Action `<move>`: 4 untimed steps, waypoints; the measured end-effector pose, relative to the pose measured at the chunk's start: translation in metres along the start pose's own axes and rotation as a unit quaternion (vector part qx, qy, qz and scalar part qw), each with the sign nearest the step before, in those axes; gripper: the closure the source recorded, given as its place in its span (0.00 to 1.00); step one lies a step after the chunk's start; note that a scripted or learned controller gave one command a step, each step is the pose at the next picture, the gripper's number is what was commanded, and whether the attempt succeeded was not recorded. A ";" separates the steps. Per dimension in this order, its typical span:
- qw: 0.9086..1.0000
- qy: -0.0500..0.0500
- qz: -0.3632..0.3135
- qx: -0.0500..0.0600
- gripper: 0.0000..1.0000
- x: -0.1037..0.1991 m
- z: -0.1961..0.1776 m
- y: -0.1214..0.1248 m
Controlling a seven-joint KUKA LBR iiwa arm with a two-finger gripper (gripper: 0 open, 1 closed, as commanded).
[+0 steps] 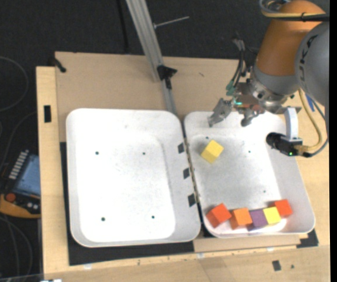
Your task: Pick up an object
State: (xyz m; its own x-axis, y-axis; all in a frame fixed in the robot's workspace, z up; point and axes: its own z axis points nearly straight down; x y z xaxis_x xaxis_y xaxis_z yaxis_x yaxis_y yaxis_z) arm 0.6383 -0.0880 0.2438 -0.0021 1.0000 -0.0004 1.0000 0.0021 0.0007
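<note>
Gripper (pixel 234 114) hangs over the far edge of the right bin (pixel 292 175), fingers spread, nothing between them. I judge the lone yellow cube (pixel 212 151) the best target: it sits apart in the bin's far-left part, near and left of the gripper. I'd centre above it, square the fingers to its faces, then descend. Small, bright yellow, slightly rotated.

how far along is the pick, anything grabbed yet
Nothing looks done: the open claw hangs over the right white bin's far end with nothing between its fingers. The yellow cube lies free below it. Lowering, closing and lifting remain.
</note>
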 end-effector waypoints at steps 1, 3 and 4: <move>1.000 0.000 0.002 0.004 0.00 -0.006 0.143 -0.038; 1.000 0.000 0.002 0.002 0.00 -0.006 0.147 -0.051; 1.000 -0.001 -0.001 -0.003 0.00 0.002 0.146 0.010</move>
State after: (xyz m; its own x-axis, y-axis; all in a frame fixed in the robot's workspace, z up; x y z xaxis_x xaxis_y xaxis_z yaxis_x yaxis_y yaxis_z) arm 0.6482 -0.0862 0.0979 -0.0032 1.0000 -0.0032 1.0000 0.0032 0.0058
